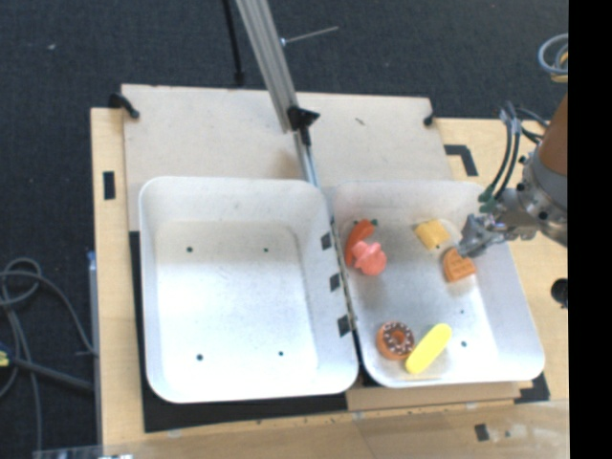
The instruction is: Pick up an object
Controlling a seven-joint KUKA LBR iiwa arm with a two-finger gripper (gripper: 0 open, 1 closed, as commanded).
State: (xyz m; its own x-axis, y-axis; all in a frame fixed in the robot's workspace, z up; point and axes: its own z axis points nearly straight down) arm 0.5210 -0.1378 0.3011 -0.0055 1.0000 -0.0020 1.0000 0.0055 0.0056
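The right bin (497,325) holds several small objects. An orange waffle-like piece (459,268) lies near its right side. My gripper (473,238) hangs just above and slightly left of that piece, reaching in from the right, and nothing shows held in it. A yellow block (431,233) lies just left of the gripper. A pink-red toy (364,251) lies by the bin's left wall. At the front sit a brown donut (394,338) and a yellow banana-like piece (428,348), side by side.
The left bin (163,256) stands beside the right one, and their walls meet in the middle. A slanted metal pole (273,60) rises from the bench behind the bins. Cables (512,156) trail off the arm at the right.
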